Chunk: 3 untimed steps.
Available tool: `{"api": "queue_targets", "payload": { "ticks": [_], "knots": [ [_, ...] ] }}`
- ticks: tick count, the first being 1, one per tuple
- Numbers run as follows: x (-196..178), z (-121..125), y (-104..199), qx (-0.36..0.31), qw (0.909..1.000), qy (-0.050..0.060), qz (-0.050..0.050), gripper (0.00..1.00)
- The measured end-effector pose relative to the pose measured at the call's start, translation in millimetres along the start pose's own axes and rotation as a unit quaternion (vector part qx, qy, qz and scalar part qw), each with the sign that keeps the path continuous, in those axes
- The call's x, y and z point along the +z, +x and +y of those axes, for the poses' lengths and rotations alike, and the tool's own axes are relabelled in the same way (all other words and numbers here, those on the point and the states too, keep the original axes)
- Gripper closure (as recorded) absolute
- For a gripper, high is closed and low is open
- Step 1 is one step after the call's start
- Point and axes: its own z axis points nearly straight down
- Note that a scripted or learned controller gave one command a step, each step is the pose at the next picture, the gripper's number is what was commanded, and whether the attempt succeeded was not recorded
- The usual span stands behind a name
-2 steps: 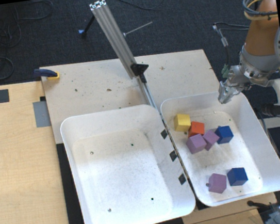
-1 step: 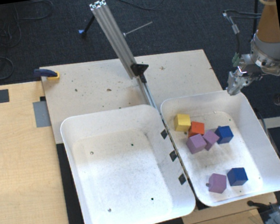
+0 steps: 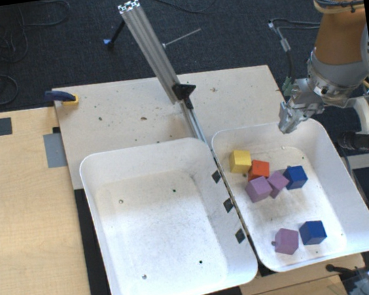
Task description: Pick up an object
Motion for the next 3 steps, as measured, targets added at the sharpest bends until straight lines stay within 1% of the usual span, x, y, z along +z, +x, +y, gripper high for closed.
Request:
{"api": "queue_targets", "payload": {
  "ticks": [1, 2, 3],
  "knots": [
    [2.8, -6.8, 41.9, 0.001, 1.0, 0.001, 0.0, 1.0],
    [3.3, -13.7, 103.1, 0.0, 1.0, 0.001, 0.0, 1.0],
    [14.3, -18.4, 152.2, 0.0, 1.0, 0.001, 0.0, 1.0]
  ]
}}
